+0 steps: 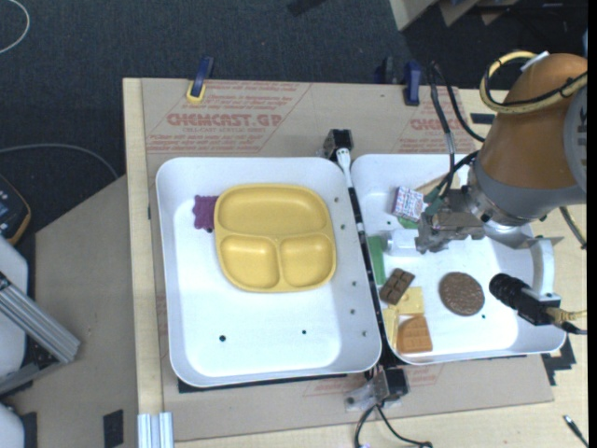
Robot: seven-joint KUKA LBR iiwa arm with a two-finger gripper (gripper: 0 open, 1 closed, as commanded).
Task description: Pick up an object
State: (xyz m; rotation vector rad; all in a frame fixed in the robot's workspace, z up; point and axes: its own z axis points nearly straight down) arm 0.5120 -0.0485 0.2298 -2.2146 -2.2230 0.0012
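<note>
- Left bin point(187, 343), frame centre: a yellow divided plate point(275, 234) partly covers a purple item point(203, 211), leaving little to grasp.
- Right bin point(485, 343): candidate objects lie apart, namely a round brown cookie point(462, 293), chocolate piece point(397, 286), cracker point(414, 333), green item point(377, 250) and patterned packet point(408, 202).
- Gripper point(446, 224), right of centre, hangs low beside the packet; whether it is spread or pinching cannot be told.

Below me the table point(280, 110) carries two white bins: the left bin point(187, 278) and the right bin point(373, 171). Blue clamps point(199, 79) grip its far edge.
</note>
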